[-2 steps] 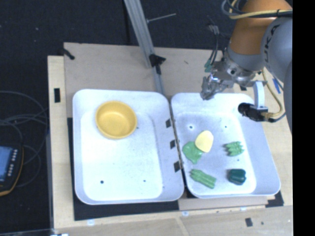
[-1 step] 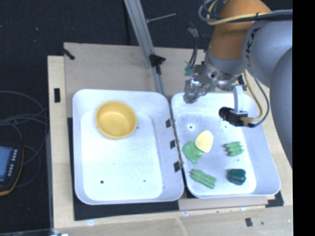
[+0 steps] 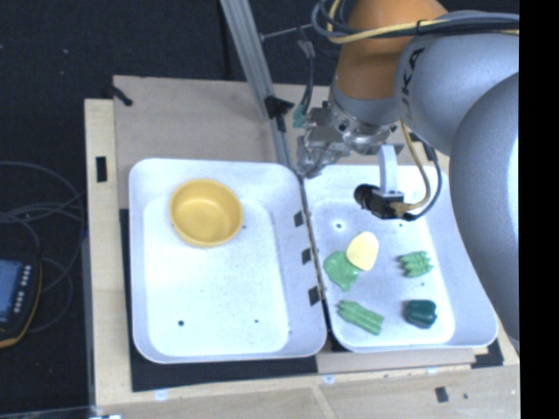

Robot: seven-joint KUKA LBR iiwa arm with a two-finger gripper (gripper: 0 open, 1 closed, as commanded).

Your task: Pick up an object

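My gripper [image 3: 309, 158] hangs over the far end of the rim between the two bins, above the right bin's back left corner. No object is visible in it. The right bin [image 3: 467, 321] holds a pale yellow piece [image 3: 363, 250] leaning on a light green piece [image 3: 340, 271]. Also there are a ridged green item [image 3: 414, 263], a dark green pepper [image 3: 420, 313] and a long ridged green item [image 3: 362, 318]. All of them lie nearer the front than the gripper. A yellow bowl [image 3: 206, 212] sits upright in the back of the left bin [image 3: 218, 321].
A slanted metal rail [image 3: 249, 51] runs from the top of the view down to the bins' shared rim beside the gripper. The grey arm [image 3: 472, 147] covers the right bin's back right part. A black cable fitting [image 3: 377, 199] hangs from the wrist over that bin.
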